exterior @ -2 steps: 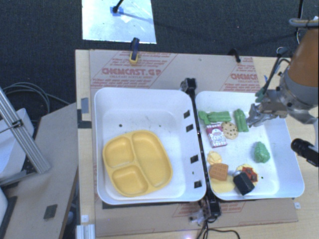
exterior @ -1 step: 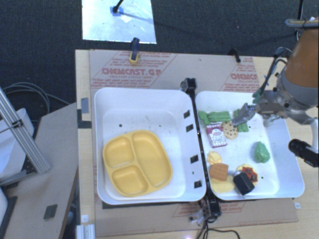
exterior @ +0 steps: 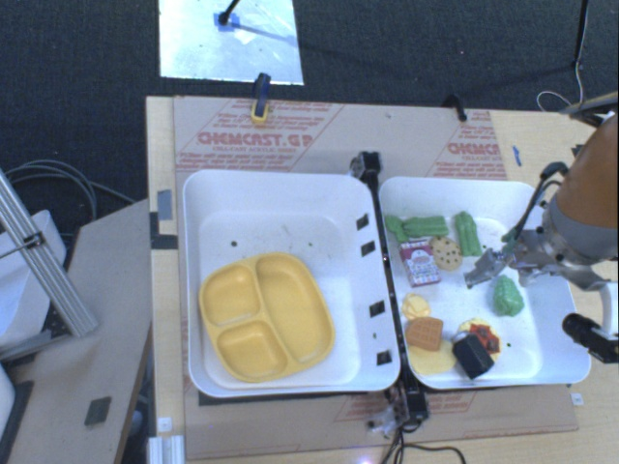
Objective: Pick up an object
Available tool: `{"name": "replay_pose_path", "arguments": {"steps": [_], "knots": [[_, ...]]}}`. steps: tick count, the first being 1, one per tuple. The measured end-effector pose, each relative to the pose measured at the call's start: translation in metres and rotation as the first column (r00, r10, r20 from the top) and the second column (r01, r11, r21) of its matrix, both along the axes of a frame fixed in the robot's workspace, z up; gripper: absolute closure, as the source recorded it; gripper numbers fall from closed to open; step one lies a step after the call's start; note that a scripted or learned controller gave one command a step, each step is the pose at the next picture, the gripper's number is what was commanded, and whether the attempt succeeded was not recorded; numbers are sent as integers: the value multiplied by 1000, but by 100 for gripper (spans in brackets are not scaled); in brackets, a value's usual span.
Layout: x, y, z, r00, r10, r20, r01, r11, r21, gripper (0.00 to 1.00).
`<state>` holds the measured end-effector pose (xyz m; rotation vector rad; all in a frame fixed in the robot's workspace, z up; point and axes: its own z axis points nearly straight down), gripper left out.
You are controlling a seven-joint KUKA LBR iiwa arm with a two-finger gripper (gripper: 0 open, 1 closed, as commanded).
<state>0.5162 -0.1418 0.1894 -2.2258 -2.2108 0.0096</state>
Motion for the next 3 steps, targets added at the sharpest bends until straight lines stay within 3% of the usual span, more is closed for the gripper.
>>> {"name": "replay_pose_path", "arguments": {"steps": [1,2,3], "knots": [[10,-43,-108,1000,5,12,-5,1000,-2,0],[10,-40,-94,1000,8,11,-8,1000,0,100],[-16,78,9,1000,22,17,-22,1000,5,100]]}}
